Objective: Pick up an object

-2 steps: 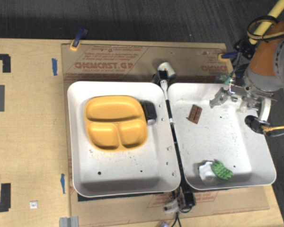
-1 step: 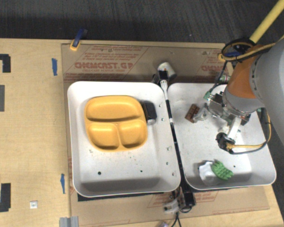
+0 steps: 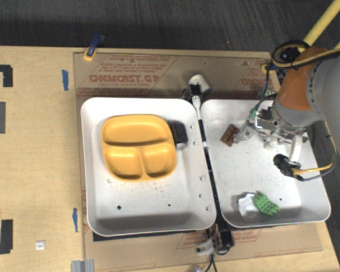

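Observation:
In the right bin (image 3: 306, 203), a small brown block (image 3: 230, 135) lies near the back left. A green and white object (image 3: 258, 204) rests by that bin's front wall. My gripper (image 3: 266, 129) hangs over the back of the right bin, just right of the brown block and apart from it. The grey wrist with its orange band (image 3: 294, 89) covers much of the gripper from above. Nothing is seen held in it.
The left bin (image 3: 96, 169) holds a yellow divided plate (image 3: 139, 146), with a small black object (image 3: 178, 134) against its right edge. A black and yellow cable (image 3: 297, 171) loops from the wrist over the right bin. Blue tape marks sit on the bench.

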